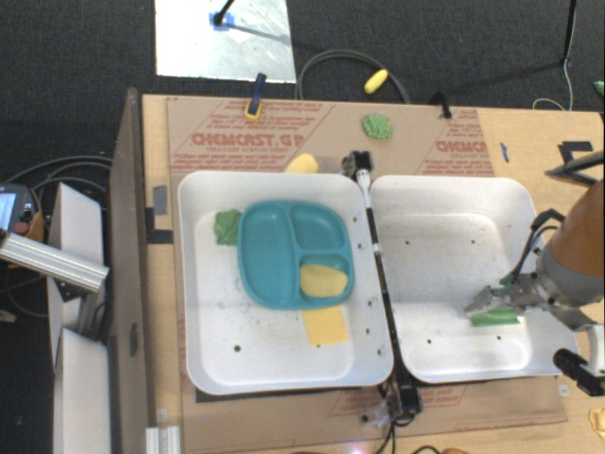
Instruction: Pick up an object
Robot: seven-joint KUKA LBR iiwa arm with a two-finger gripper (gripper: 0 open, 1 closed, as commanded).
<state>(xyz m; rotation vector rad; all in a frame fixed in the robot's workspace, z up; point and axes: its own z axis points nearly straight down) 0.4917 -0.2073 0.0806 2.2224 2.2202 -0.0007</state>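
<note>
A small flat green oblong piece [495,319] is being approached in the right-hand white bin [444,206], near its front right part, by the tool [492,301], which is being held just above and touching or nearly touching it; whether the tool is wide or narrow cannot be told. The piece's long axis is being kept roughly left to right across the bin. A miss is being risked, since so thin a piece lying flat could be pushed along the floor.
</note>
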